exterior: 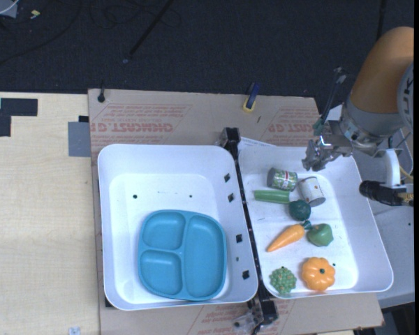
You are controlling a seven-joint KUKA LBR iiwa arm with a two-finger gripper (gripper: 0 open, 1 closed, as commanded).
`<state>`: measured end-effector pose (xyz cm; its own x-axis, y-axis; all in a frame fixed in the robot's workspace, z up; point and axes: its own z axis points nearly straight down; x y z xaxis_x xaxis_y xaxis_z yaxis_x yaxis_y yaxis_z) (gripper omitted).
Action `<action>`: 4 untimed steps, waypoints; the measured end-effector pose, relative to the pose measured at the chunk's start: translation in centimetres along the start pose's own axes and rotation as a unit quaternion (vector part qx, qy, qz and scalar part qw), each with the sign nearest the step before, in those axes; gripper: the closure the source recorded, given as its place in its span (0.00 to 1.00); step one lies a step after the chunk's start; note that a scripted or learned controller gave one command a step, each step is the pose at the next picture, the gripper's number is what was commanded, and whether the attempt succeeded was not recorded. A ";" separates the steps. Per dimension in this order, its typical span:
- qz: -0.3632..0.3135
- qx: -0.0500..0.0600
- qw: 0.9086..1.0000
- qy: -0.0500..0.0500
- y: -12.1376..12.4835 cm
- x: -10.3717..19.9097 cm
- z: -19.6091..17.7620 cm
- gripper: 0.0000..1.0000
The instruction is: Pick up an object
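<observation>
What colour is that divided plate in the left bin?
Light blue: the divided plate shows plainly in the camera view, lying in the white left bin.

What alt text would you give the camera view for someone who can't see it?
A grey robot arm with an orange band reaches from the right, its gripper hovering over the far edge of the right white bin, which holds toy foods: a can, carrot, pumpkin and broccoli. The left white bin holds a blue divided plate.
</observation>
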<state>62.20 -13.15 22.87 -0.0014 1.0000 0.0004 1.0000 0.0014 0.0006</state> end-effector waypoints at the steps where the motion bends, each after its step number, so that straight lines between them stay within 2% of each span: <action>1: 0.000 0.002 1.000 0.001 -1.2 5.1 0.8 1.00; 2: 0.000 0.003 1.000 0.001 -4.0 8.9 1.0 1.00; 3: 0.001 0.001 1.000 0.000 -3.1 8.0 0.9 1.00; 4: 0.000 0.001 1.000 0.000 -3.0 8.6 -0.9 1.00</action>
<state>59.16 -4.58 23.75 -0.0011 1.0000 0.0010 1.0000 0.0011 -0.0013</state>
